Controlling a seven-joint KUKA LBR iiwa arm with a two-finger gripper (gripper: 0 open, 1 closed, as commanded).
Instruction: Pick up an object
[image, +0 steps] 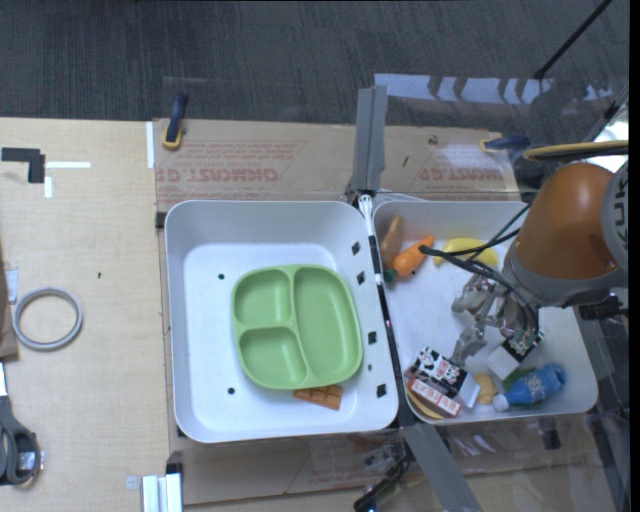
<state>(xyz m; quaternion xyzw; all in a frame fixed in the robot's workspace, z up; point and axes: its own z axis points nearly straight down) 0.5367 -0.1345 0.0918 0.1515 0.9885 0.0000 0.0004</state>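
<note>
The metal pincer (478, 330) hangs over the right white bin (440, 300), its fingers slightly parted and holding nothing, with the black-and-white patterned carton (438, 372) lying just below-left of its tips, near the bin's front edge.

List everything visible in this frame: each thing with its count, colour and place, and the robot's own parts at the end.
white bins: two, white, side by side on the bench
divided plate: one, green, three compartments, middle of the left bin
orange piece: one, orange-brown, left bin, by the plate's near edge
carrot toy: one, orange, far left of the right bin
yellow item: one, yellow, far side of the right bin
black-and-white carton: one, near left of the right bin
blue and green bottle: one, near right of the right bin
tape roll: one, grey, on the bench, far left
arm: one, grey with an orange band
gripper: one, metal, above the right bin floor, nothing visibly between its fingers
</note>
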